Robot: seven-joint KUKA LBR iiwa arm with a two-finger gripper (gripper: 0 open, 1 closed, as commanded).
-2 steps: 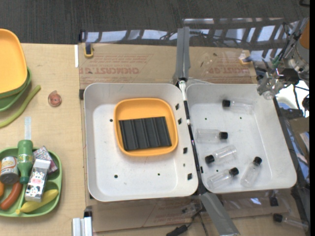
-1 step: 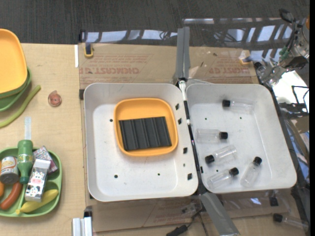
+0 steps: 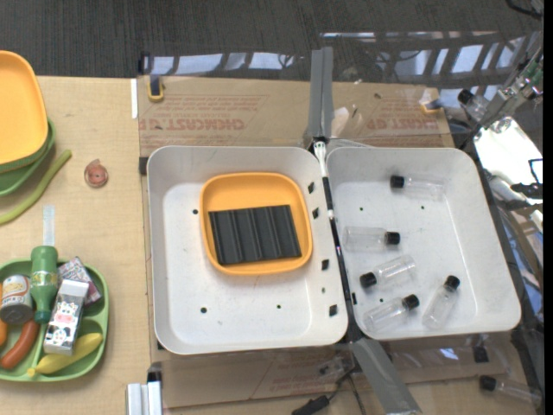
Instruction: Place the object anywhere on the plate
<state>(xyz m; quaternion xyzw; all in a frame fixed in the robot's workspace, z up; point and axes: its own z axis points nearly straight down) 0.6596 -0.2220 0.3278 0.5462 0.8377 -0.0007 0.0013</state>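
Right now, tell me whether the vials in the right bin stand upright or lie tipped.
Tipped. All five clear vials lie on their sides on the floor of the right bin, their black caps pointing sideways in different directions.

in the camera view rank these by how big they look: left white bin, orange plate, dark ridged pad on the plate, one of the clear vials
1. left white bin
2. orange plate
3. dark ridged pad
4. clear vial, far smaller; the five vials look much alike, so they cannot be ranked among themselves.
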